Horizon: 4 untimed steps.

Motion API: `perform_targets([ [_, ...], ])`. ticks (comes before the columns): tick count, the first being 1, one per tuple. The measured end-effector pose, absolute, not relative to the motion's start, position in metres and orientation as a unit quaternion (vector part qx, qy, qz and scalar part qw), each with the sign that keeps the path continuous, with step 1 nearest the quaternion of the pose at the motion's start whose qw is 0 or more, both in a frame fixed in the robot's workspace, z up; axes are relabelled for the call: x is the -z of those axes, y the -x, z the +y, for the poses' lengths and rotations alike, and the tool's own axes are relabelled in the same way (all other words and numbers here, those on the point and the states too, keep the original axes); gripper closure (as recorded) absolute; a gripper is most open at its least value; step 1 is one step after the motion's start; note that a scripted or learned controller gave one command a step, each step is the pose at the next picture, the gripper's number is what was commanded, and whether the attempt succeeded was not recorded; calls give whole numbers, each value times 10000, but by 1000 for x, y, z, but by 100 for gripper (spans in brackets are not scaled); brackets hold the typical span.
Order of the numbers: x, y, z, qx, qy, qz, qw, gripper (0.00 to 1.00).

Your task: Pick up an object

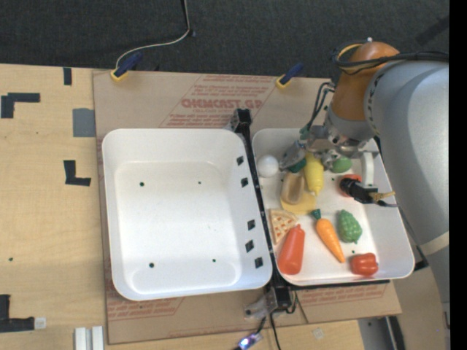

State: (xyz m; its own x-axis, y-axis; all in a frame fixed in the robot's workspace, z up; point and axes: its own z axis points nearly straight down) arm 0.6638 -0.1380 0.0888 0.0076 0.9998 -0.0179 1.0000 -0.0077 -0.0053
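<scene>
The gripper [312, 154] hung over the right bin [394, 232], just above a yellow, lemon-like toy [314, 175]; whether it gripped anything could not be told. Near that toy lay one carrot [330, 239], one green lump [349, 226], two red pieces and one white ball [268, 166].

You've got two bins side by side on the bench: left bin [117, 195] and right bin [401, 246]. In the right bin, a ball [268, 165] sits at the far left corner, a carrot [329, 238] lies mid-bin, a pepper [292, 249] lies left of it, and a tomato [363, 264] sits near the front right.
</scene>
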Motion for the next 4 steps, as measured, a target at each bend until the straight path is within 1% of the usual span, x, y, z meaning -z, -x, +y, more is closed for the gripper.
perform_targets([
  [1, -89, -663, -137, 84, -7100, 7042, 49, 0],
  [2, -91, -643, -123, 53, -7113, 7027, 155, 0],
  [3, -97, -642, -116, 34, -7098, 7044, 61, 100],
  [4, -190, -602, -18, -25, -7042, 7100, 10, 100],
])
